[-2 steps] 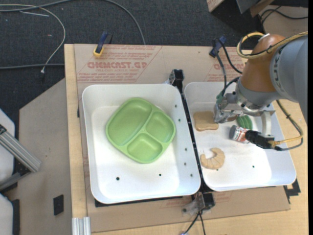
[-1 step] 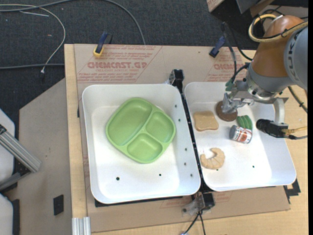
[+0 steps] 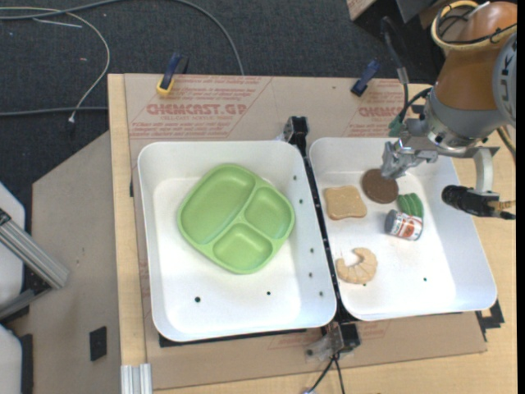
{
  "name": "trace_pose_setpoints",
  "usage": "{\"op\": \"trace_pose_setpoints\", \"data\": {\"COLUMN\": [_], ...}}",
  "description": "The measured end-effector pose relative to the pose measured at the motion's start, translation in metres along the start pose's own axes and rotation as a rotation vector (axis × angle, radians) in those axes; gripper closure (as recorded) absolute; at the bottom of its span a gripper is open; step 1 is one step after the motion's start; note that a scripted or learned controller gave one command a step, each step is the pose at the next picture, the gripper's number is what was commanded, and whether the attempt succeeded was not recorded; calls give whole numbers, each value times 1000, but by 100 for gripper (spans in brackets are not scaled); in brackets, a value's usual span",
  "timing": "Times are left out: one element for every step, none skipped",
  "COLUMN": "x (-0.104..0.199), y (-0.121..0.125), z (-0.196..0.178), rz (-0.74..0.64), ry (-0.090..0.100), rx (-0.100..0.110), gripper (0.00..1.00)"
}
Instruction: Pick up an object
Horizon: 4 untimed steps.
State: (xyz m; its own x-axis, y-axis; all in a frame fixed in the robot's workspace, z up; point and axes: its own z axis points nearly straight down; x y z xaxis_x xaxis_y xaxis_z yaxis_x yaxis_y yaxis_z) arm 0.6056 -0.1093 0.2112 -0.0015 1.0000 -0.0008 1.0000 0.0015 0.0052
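Note:
The right bin [image 3: 459,277] holds a brown round patty [image 3: 380,189], a slice of toast [image 3: 344,203], a croissant [image 3: 358,266], a small red and white can [image 3: 404,225] and a green item [image 3: 412,204] just behind the can. My gripper [image 3: 397,162] hangs over the bin's back part, its tip right at the patty's upper right edge. Whether it touches the patty is unclear.
A green divided plate [image 3: 236,217] lies in the left bin [image 3: 164,302]. A black clamp [image 3: 296,129] sits at the back where the two bins meet. Blue clips [image 3: 171,73] hold the cardboard at its far edge.

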Motion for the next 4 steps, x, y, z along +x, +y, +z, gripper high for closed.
{"op": "trace_pose_setpoints", "data": {"x": [0,56,116,167], "y": [1,14,29,34], "z": [-35,-24,-22,-31], "rz": [0,-4,-3,-3], "ry": [0,2,1,2], "rx": [2,4,2,3], "gripper": [100,100,100,100]}}
